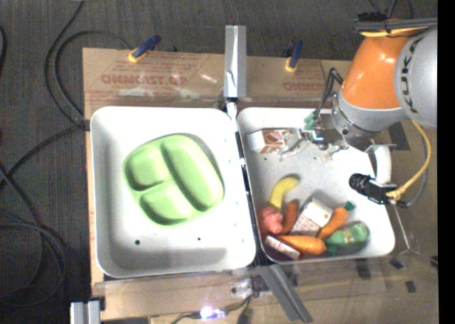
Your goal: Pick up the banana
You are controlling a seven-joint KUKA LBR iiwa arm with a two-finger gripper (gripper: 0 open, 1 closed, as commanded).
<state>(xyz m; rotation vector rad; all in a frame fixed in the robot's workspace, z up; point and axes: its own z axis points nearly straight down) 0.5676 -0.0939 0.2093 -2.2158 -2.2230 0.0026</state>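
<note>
Hovering over the upper part of the right bin [387,234], the gripper [307,139] points toward the bin's back left corner. Whether its fingers are parted or closed cannot be told from this angle, and nothing shows between them. Just beside it, toward the divider, lies a small brown-and-white packet [271,139]. Below the gripper, apart from it, the banana [284,190] lies curved on the bin floor. Further below sit two carrots [304,244], a white carton [312,216] and a green item [350,236]. Well to the gripper's left, the other bin holds a green divided tray [174,177].
</note>
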